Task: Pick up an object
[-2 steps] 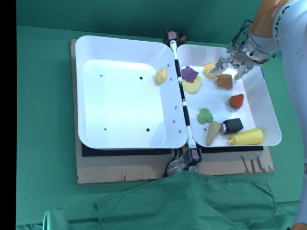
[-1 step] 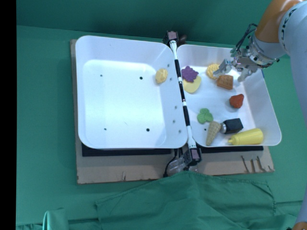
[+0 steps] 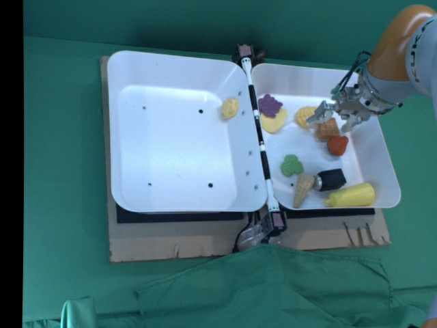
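One small orange waffle toy (image 3: 328,128) sits under the spread, empty gripper (image 3: 333,116); likely light, rigid plastic, best pinched across its flat sides.

White bins (image 3: 181,63) showing on green cloth (image 3: 61,149). Below the jaws: orange waffle-patterned piece (image 3: 328,128), red strawberry (image 3: 337,145), yellow bottle (image 3: 351,195). Left of the jaws: purple grapes (image 3: 270,104), green broccoli (image 3: 291,165).

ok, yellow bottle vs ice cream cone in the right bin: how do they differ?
The yellow bottle is plain yellow and lies nearly crosswise along the near wall of the right bin; the ice cream cone is tan and points toward the near wall. The bottle looks bulkier, the cone tapers to a point. Both lie on their sides.
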{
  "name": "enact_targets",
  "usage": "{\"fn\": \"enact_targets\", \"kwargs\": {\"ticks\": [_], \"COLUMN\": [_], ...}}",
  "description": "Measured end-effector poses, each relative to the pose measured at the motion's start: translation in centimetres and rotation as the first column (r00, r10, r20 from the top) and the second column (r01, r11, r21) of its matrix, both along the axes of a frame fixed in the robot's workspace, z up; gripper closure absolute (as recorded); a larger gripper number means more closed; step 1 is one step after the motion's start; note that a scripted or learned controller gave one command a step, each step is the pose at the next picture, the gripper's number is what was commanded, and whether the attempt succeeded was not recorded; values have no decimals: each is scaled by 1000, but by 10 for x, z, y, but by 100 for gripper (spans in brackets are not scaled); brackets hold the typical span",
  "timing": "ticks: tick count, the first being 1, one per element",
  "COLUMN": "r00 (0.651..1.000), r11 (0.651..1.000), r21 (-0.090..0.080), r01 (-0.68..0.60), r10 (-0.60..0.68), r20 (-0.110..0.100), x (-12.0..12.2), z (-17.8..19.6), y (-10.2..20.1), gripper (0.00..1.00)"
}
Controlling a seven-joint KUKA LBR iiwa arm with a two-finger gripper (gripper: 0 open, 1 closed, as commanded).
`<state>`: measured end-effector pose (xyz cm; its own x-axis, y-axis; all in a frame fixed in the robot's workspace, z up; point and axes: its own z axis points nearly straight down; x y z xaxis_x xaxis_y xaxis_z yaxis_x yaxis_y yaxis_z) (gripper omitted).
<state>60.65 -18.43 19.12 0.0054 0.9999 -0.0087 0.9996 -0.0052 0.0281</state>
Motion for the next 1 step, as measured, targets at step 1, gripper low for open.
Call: {"fn": "enact_targets", "kwargs": {"ticks": [1], "r00": [1000], "r11": [1000], "r21": [-2], "r01": [1], "r10": [-1], "r20": [13], "x": [4], "z": [16], "y": [-1], "gripper": [100]}}
